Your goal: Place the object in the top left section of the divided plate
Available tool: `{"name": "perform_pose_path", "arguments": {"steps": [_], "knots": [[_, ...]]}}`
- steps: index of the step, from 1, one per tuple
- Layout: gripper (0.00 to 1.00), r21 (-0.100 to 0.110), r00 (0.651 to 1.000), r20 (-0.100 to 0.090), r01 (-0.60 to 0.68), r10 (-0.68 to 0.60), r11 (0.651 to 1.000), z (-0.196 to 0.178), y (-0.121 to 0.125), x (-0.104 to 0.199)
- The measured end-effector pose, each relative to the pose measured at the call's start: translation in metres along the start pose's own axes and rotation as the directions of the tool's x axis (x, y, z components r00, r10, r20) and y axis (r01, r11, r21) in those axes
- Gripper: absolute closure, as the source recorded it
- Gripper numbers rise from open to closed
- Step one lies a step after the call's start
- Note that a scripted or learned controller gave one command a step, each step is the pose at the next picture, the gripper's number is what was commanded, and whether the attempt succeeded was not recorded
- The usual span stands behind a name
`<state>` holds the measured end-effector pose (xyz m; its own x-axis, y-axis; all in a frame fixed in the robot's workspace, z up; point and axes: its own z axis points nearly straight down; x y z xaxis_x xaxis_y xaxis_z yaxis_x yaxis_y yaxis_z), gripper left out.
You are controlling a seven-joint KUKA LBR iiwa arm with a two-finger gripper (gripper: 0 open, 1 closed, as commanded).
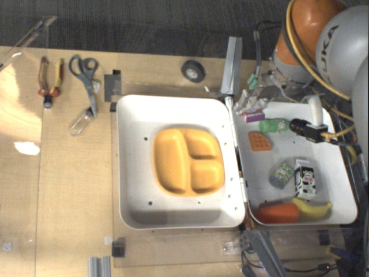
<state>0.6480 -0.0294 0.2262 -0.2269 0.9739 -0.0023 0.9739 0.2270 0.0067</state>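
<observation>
Fingers [249,104] hover above a purple block [253,116], their grip unclear, beside the glossy yellow, rounded divided plate [188,159].

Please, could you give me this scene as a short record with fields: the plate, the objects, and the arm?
plate: yellow divided plate in the left bin, nothing in its sections
right bin: orange waffle, green bottle, milk carton, banana, carrot, grey-green ball
arm: gripper over the right bin's far left corner
bench: scissors, pliers, tape roll

Bright overhead light is glaring off the desk [23,103] at left; the picture is looking slightly soft.
</observation>
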Motion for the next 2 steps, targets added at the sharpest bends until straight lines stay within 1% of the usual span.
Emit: {"name": "perform_pose_path", "arguments": {"steps": [1, 2], "knots": [[1.0, 0.004, 0.997, -0.002, -0.076, 0.076, 0.997, 0.0415, 0.0045, 0.0929], [0.0, 0.003, 0.997, -0.002, -0.076, 0.076, 0.997, 0.0413, 0.0046, 0.0927]]}}
